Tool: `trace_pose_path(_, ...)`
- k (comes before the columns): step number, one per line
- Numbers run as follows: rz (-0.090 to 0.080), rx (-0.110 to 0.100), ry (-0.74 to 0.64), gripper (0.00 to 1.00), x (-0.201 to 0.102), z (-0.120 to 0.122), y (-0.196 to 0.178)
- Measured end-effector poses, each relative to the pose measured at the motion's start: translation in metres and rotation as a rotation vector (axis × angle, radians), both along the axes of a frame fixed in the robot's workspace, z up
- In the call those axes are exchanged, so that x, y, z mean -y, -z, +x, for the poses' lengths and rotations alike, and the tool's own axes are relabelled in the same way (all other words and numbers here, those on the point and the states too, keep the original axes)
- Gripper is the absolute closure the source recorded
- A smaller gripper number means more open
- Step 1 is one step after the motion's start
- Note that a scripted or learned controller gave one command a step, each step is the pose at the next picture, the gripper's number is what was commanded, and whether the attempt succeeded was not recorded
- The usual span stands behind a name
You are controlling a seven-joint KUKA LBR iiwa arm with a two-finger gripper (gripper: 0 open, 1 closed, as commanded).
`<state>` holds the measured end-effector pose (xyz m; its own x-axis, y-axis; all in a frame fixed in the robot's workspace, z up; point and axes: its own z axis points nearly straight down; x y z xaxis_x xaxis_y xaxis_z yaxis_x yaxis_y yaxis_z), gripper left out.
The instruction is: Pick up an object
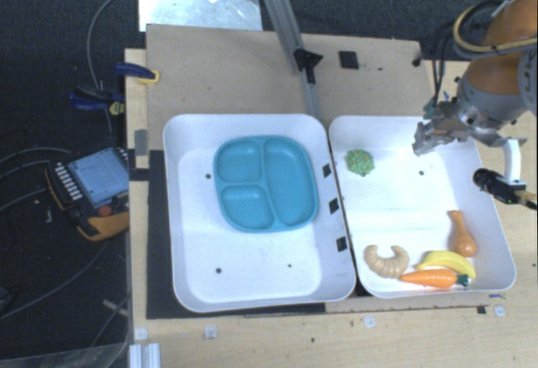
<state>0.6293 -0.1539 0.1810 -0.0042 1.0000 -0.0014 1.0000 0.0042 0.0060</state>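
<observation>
Claw [424, 139]: hovering over the right bin's [395, 190] far edge; finger state not discernible.
Broccoli floret [360, 161]: lying near the claw.
Left bin [193, 215]: holding a blue divided plate [266, 182].

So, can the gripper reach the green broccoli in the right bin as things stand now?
Probably yes. The gripper hangs over the right bin, and the broccoli lies alone on bare white floor to its left, with nothing between them. The other foods sit far off, along the near edge.

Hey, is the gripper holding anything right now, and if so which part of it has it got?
Nothing is held. The gripper hangs over the right bin's far end, apart from the green piece.
</observation>
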Motion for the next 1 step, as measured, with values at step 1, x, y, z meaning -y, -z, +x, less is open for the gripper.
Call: trace_pose_path(1,0.0,0.001,-0.001,1.0,0.0001,0.0016,-0.0546)
